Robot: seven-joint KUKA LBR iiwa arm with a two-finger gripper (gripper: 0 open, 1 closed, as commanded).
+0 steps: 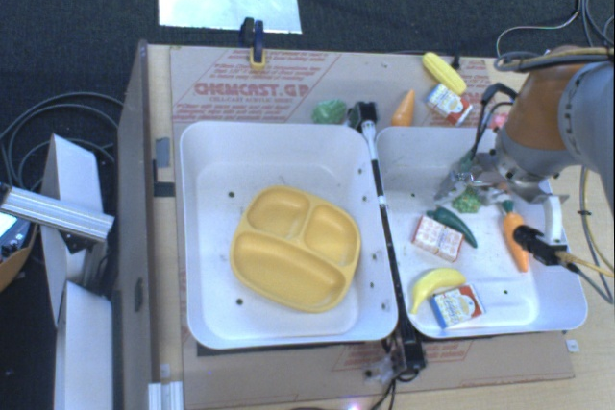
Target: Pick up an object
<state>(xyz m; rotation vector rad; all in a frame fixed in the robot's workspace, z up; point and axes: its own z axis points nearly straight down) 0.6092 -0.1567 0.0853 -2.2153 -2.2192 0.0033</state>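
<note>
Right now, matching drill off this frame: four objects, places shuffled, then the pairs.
Things:
1. yellow tray
2. banana
3. corn cob
4. carrot

Places:
A. on the cardboard behind the bins
B. left bin
C. right bin, near front edge
D. right bin, right side, below the gripper

Pairs: 1-B, 2-C, 3-A, 4-D

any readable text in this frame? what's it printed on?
"CHEMCAST GP": red print on the brown protective sheet covering the bench behind the bins.
Smaller red lines above and below it: too blurred to read.
Small cartons: printed labels, too small to read.
</note>
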